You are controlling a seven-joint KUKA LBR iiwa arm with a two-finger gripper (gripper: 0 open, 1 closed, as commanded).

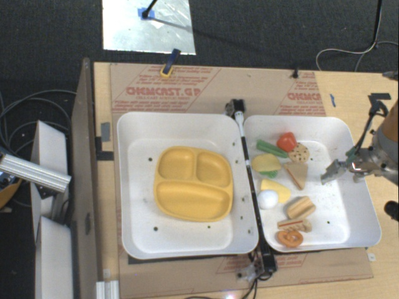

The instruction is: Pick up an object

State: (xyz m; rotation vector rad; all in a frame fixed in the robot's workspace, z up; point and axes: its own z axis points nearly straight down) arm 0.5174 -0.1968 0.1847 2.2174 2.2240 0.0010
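Item: toy food pieces, clustered in the left half of the right bin (358, 185): red tomato (286, 141), green bean (269, 147), white egg (268, 199), bread roll (300, 207), pretzel (290, 238).
Pincer (336, 170): over bare bin floor, right of the cluster; spread or pressed together cannot be told.
Risk: pieces touch; a descent may nudge neighbours or close on nothing.
Adjacent: yellow divided plate (192, 184), left bin.

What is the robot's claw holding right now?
Nothing. The claw hangs over a bare part of the right bin, apart from the toy food.
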